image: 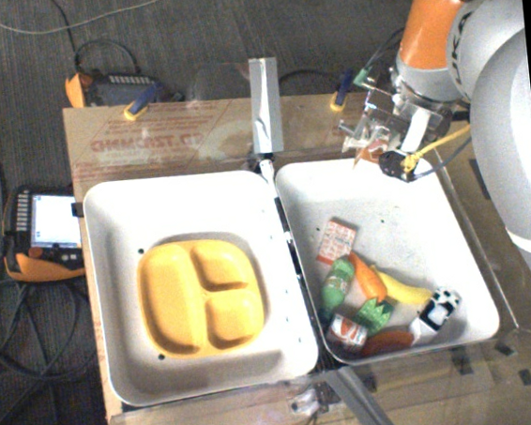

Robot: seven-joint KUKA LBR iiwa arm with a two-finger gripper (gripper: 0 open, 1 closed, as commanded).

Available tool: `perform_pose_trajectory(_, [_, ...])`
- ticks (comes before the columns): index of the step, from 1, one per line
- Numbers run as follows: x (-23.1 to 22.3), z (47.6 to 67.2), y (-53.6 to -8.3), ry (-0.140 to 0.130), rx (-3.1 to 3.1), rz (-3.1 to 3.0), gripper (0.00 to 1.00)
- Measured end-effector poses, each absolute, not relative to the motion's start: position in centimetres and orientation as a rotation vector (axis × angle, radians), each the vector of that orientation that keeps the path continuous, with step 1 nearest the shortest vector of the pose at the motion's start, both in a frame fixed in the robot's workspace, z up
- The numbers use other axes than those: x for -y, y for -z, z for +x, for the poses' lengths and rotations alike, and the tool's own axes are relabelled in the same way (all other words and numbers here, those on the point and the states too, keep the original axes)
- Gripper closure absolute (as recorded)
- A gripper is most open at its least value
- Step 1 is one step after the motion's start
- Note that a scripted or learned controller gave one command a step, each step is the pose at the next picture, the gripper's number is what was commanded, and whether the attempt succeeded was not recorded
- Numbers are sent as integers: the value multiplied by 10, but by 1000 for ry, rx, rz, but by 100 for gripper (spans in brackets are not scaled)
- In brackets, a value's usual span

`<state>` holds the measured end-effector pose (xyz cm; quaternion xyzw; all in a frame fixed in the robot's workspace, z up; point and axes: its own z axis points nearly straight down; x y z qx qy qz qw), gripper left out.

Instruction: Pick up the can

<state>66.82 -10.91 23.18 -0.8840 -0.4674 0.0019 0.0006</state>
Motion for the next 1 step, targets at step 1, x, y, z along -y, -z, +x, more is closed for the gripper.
perform_pose_trajectory(1, [71, 653, -264, -6, 1380, -2820, 100])
